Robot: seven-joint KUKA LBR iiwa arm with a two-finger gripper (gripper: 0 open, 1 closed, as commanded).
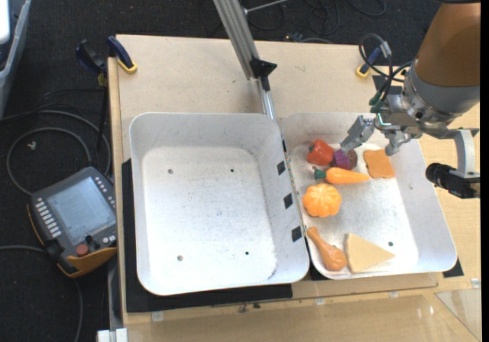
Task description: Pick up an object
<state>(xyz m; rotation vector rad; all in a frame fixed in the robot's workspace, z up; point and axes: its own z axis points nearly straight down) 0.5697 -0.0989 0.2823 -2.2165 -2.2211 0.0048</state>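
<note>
My view is evenly and brightly lit, perhaps from overhead lamps. The two white bins (206, 203) glare a little and nearly wash out. Shadows are soft and short. The dark floor (53, 20) at the upper left loses detail. The focus is slightly soft throughout.

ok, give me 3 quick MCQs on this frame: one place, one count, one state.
1. Which bin holds the toy foods?
A left bin
B right bin
C both

2. How many toy foods are in that bin?
A three
B four
C seven

3. The gripper is:
A open, holding nothing
B shut on the carrot
C shut on the cheese wedge

Key: 1 B, every toy lies right of the divider. 2 C, red pepper, purple piece, carrot, orange slab, pumpkin, drumstick, cheese wedge. 3 A, jaws spread above the toys, nothing between them.
</note>
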